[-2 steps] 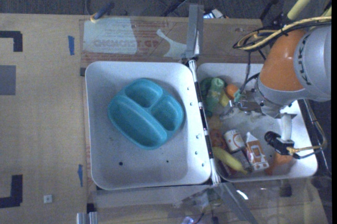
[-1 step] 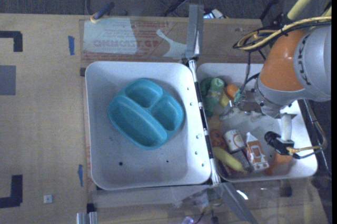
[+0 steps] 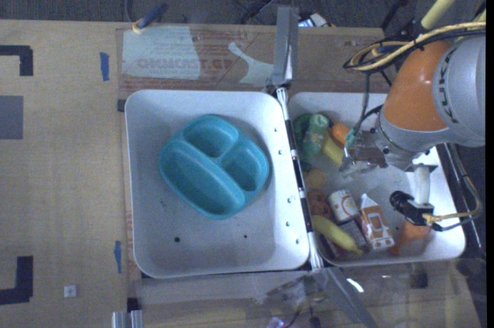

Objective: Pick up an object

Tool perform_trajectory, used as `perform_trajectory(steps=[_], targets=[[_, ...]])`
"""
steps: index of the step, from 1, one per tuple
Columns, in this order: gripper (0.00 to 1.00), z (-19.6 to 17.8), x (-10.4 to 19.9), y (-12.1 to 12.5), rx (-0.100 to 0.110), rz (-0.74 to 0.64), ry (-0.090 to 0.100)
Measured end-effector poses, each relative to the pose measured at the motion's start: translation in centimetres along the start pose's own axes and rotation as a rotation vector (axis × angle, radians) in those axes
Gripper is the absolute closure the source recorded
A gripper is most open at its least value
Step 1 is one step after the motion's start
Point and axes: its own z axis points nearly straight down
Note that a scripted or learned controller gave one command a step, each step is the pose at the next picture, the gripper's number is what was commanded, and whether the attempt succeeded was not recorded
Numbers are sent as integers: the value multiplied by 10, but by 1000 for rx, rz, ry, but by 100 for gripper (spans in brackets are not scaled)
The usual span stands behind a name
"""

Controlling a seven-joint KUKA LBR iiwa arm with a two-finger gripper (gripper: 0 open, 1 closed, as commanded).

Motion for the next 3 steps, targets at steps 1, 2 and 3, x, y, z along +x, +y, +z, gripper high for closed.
perform_trajectory(steps=[1, 2, 3], targets=[[100, -152, 95, 47, -3, 64, -2], [0, -152, 95, 47, -2, 63, -2], [0, -61, 8, 39, 0, -99, 0]])
